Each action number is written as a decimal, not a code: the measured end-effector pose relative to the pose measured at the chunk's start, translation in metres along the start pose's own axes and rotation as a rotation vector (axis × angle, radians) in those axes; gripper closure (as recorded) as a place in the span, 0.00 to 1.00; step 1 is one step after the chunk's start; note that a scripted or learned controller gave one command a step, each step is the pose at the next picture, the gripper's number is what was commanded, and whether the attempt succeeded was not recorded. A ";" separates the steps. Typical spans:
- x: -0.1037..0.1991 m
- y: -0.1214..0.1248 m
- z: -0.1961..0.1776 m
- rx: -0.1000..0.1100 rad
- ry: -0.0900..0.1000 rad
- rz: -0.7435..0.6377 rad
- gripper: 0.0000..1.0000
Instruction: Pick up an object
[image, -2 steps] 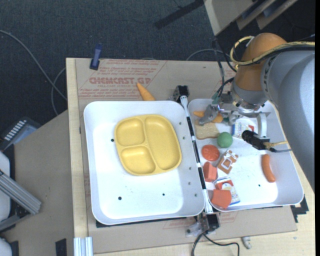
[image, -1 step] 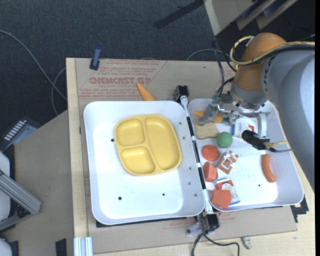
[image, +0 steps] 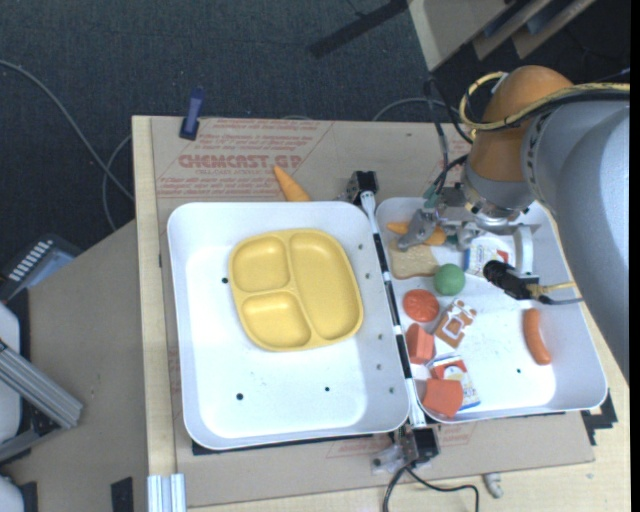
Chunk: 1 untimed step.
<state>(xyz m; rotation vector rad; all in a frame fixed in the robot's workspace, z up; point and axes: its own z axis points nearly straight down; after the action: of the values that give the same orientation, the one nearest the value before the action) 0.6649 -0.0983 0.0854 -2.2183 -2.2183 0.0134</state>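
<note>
A yellow divided plate (image: 296, 289) lay in the left bin (image: 200, 390). In the right bin (image: 570, 380), toy foods sat clustered at its left side: a bread slice (image: 412, 262), a green ball (image: 449, 279), a red tomato (image: 421, 305), with a sausage (image: 537, 336) further right. The gripper (image: 440, 226) hung over the bin's far left corner; whether it was spread or pressed together could not be told.
</note>
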 end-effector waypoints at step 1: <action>0.001 0.000 0.000 0.000 -0.003 0.001 0.00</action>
<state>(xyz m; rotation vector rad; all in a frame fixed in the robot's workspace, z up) 0.6648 -0.0969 0.0855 -2.2210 -2.2185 0.0161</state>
